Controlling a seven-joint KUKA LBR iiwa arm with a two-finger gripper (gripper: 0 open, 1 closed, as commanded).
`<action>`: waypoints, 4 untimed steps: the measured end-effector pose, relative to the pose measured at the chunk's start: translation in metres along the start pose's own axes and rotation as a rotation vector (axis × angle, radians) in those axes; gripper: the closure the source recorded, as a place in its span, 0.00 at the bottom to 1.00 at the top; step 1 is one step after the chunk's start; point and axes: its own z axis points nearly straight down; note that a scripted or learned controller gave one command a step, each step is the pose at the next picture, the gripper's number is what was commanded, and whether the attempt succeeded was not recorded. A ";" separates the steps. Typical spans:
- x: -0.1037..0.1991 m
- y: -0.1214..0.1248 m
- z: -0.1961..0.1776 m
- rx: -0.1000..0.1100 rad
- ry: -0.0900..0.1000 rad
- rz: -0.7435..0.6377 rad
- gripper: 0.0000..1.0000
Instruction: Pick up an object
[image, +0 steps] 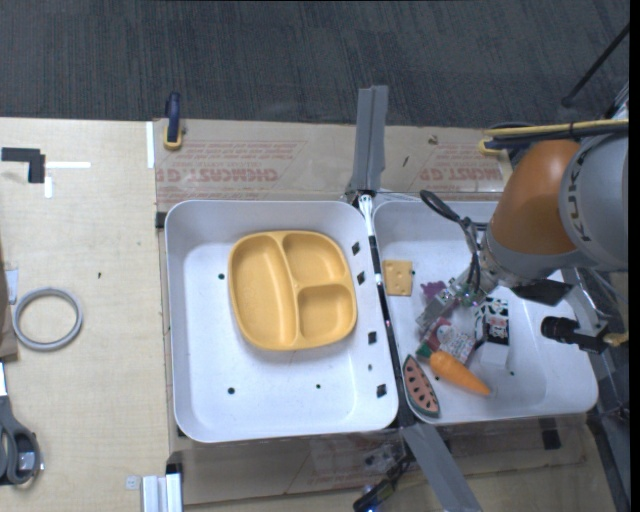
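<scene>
My gripper (447, 318) hangs low in the right bin (560, 392), below the orange-banded wrist (535, 205). It is among a cluster of small toys. A purple piece (433, 291) lies just to its upper left. An orange carrot (460, 373) lies right below it. A black-and-white cow-patterned item (495, 322) sits to its right. A watermelon slice (421, 386) rests against the bin's left wall. A square yellow cracker (398, 277) lies further back. The gripper body hides what is beneath it.
The left bin (200, 400) holds a yellow divided plate (292, 290). On the wooden bench to the left lie a grey tape ring (45, 318) and scissors (15, 450). A black knobbed fitting (570, 330) juts from the arm over the right bin.
</scene>
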 end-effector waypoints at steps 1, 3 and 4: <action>-0.001 0.000 -0.007 0.002 0.000 -0.002 1.00; 0.003 -0.105 -0.096 -0.001 0.003 -0.651 1.00; -0.010 -0.104 -0.269 -0.004 0.001 -1.133 1.00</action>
